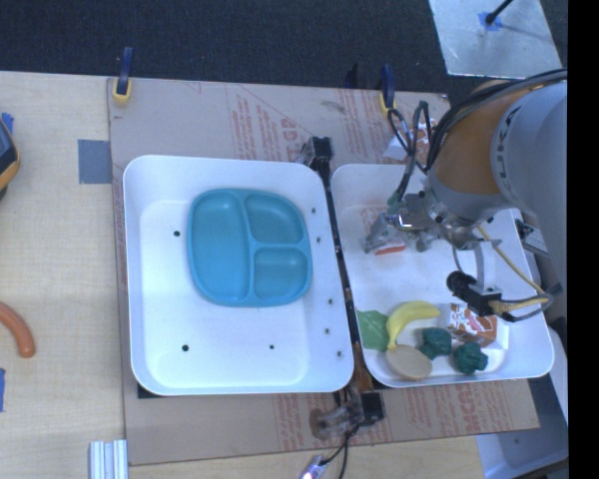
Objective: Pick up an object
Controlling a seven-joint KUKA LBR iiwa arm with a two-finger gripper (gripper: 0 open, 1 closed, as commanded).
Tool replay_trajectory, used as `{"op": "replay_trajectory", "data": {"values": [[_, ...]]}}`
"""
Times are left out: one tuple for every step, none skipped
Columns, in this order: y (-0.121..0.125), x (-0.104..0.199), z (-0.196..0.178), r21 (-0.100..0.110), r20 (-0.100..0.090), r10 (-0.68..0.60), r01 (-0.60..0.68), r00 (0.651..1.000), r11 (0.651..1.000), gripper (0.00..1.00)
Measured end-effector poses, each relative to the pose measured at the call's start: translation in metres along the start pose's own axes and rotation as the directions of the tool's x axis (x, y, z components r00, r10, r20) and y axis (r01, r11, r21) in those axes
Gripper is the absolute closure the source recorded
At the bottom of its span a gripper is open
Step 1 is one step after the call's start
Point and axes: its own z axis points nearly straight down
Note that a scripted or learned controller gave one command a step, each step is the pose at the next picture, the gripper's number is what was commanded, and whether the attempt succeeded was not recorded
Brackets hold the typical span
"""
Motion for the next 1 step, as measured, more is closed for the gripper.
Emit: {"op": "replay_trajectory", "data": {"values": [[0.0183,-0.0033,-0.0009,-0.003,-0.001,0.000,0.000,1.000,1.000,0.00]]}}
